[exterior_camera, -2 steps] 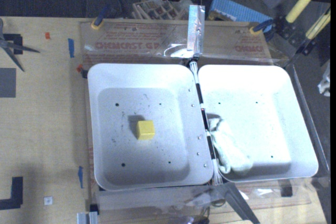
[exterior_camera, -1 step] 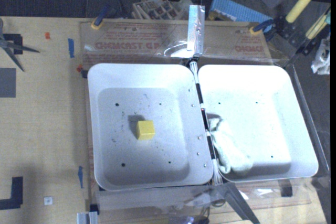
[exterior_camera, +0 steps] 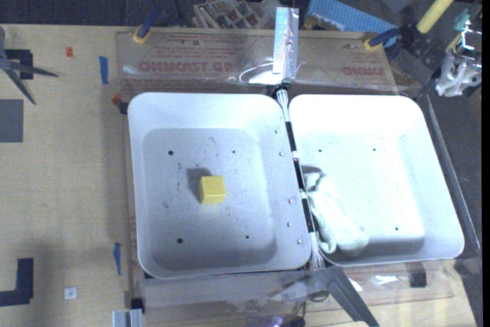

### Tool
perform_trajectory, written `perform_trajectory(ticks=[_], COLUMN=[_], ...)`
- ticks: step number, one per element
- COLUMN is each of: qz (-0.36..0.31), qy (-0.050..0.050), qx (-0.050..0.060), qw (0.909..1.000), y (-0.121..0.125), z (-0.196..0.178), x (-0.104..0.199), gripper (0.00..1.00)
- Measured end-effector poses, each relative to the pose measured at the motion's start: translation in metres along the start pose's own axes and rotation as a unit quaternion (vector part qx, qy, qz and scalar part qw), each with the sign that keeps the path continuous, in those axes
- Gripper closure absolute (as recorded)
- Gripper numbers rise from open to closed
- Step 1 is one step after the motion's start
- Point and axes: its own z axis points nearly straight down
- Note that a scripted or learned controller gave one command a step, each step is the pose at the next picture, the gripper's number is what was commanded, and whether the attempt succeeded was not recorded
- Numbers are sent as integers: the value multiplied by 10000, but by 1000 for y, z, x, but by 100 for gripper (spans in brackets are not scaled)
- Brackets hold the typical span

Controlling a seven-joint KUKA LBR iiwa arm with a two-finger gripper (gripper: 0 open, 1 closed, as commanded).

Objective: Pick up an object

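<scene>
Two shallow white bins side by side on the tabletop (exterior_camera: 61, 188). Small yellow cube (exterior_camera: 213, 189) near the middle of the left bin (exterior_camera: 153, 119). White crumpled cloth (exterior_camera: 333, 220) against the near-left wall of the right bin (exterior_camera: 398, 119).

The gripper (exterior_camera: 457, 67) sits at the far right edge of the frame, upper part, raised clear of the bench; its pale metal parts look blurred.
</scene>
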Motion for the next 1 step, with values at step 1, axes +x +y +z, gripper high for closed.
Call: perform_trajectory(ticks=[1], qz=[-904], qy=[0], qx=[-4], qw=[9959], y=[36], z=[38], x=[-4], gripper=[100])
